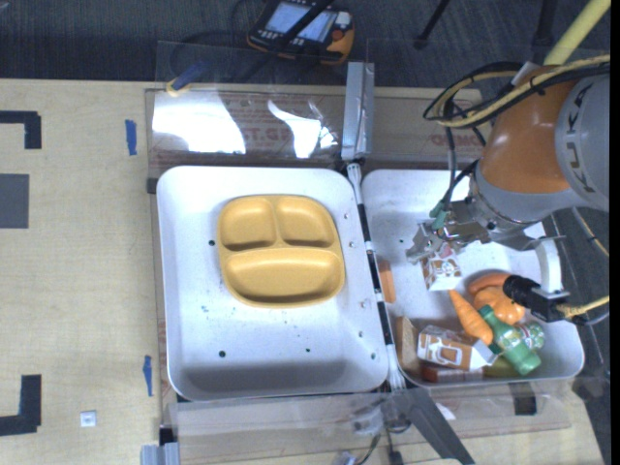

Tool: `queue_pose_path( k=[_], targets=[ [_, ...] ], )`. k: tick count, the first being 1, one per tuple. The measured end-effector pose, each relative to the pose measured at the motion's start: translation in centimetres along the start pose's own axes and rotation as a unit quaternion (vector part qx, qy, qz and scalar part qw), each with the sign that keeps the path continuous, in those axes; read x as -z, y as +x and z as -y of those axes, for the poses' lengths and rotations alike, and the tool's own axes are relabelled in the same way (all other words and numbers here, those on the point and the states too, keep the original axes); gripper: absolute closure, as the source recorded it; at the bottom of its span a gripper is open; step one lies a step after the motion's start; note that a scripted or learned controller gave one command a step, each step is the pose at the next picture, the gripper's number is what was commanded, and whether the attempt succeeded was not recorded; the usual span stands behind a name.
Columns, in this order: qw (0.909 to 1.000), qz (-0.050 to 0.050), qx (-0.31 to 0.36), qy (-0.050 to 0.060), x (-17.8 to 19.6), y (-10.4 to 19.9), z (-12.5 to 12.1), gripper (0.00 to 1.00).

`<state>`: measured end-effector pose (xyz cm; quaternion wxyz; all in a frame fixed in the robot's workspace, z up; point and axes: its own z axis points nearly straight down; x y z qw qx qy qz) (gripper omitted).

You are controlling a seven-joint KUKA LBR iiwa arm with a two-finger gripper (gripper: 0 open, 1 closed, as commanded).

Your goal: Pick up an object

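Glossy yellow plastic tray (281,248) (smooth), matt white bins (184,260), seemingly wooden bench (77,260).

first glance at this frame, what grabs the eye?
The yellow divided tray, alone in the middle of the left bin. Then the grey-and-orange arm over the right bin, its gripper low above a small carton, with a carrot and green bottle heaped beside.

A divided plate (281,248) lay in the left bin (184,289); in the right bin (387,201), a carton (448,349), a carrot (469,317) and a bottle (511,343) crowded the frame's lower right.
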<state>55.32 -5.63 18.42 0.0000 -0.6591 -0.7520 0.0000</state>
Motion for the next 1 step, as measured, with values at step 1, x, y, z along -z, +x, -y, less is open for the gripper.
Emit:
queue_pose_path(
  k=[1],
  targets=[
    [0.9955,-0.001,0.095,0.001,1.38,-1.85,4.54,1.00]
  ],
)
